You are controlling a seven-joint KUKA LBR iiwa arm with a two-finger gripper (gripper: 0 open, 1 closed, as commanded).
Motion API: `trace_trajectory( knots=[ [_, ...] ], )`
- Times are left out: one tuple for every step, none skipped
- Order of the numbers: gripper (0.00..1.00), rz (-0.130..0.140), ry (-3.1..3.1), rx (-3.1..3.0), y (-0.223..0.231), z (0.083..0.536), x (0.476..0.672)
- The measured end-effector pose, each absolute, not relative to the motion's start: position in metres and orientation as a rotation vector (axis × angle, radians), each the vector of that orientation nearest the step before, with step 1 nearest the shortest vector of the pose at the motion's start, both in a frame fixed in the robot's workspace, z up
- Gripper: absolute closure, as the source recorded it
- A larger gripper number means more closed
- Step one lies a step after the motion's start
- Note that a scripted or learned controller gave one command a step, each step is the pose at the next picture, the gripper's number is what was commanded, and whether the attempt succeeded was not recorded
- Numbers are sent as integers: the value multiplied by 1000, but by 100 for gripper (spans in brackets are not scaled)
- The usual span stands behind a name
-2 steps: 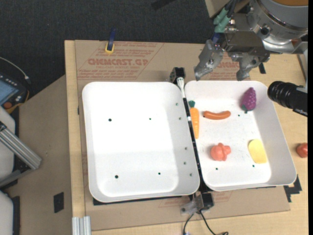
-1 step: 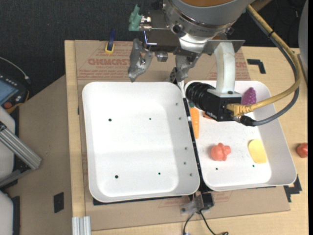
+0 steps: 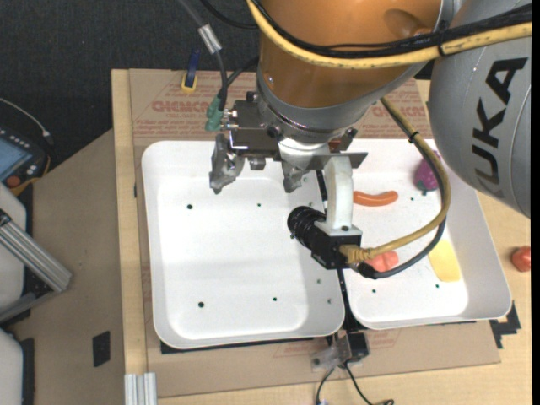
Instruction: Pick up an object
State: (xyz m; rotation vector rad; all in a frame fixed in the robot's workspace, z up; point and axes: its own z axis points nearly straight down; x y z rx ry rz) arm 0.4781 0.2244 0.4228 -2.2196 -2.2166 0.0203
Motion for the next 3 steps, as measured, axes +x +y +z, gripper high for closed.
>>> trace_trajectory(
  knots=[
    [0,-18,-2226,-2222,224,521,479],
    [0,12,-2218,-2221,224,465,479],
    [100,-3,-2221,-2222,225,479,479]
  ],
)
